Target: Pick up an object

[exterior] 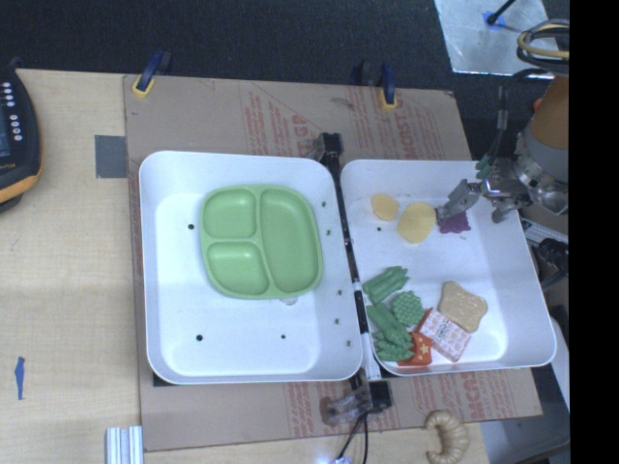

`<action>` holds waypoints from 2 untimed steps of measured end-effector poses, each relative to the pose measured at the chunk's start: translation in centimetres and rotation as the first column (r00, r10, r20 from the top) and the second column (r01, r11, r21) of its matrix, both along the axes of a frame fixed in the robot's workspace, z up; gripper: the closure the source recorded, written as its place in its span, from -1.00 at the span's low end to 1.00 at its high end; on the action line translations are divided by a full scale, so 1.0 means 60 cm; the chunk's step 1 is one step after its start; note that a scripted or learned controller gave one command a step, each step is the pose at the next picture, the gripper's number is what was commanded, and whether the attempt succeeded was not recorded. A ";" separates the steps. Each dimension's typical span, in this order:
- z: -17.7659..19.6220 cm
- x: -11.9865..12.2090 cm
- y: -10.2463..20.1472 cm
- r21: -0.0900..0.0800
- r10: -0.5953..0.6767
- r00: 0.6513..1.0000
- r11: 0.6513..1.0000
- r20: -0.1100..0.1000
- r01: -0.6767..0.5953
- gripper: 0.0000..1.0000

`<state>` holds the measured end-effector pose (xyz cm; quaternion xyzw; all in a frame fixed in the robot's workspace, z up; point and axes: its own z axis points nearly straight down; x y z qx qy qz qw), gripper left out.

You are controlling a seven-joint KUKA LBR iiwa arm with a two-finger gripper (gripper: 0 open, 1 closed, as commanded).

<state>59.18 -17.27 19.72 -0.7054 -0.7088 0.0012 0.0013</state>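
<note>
The right bin [535, 296] holds two yellow pieces [417, 222], a small purple object [454, 223], several green toy vegetables [390, 309], a tan cracker-like piece [462, 305] and a red and white packet [441, 337]. My gripper [481, 204] hangs over the bin's far right part with its fingers spread open. Its left finger [457, 201] sits just above the purple object, and nothing is held between the fingers.
A green divided plate [261, 240] lies in the left bin [155, 278]. A black and orange pendant [14, 133] rests at the bench's left edge. A tan curled object [448, 435] lies on the cardboard below the right bin.
</note>
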 end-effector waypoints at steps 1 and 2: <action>-0.132 0.074 -0.064 -0.003 0.001 1.000 1.000 -0.001 -0.001 -1.00; -0.177 0.100 -0.063 -0.001 0.002 1.000 1.000 0.001 -0.002 -1.00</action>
